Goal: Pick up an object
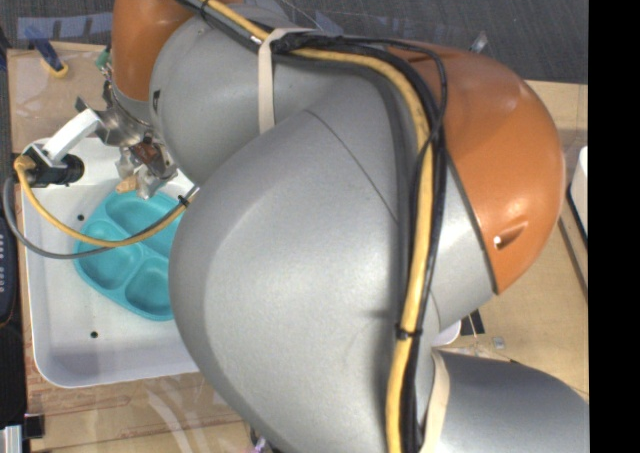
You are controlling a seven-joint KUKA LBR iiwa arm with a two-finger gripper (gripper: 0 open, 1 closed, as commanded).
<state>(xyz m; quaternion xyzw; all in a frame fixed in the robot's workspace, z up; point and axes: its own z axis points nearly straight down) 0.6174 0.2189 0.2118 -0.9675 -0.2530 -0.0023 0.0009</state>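
A teal divided tray (128,253) lies in the left white bin (62,361), partly hidden under the arm. My gripper (140,169) hangs just above the tray's far edge, below the orange wrist band (135,21). The grey bulk of the arm (330,261) covers the middle and right of the view and hides whatever lies beneath it.
A white bracket with a black cap (50,163) sticks out left of the wrist, and a yellow cable (60,226) loops from it over the bin. Bare bin floor (80,326) shows near the front left. The wooden bench (550,341) shows at the right.
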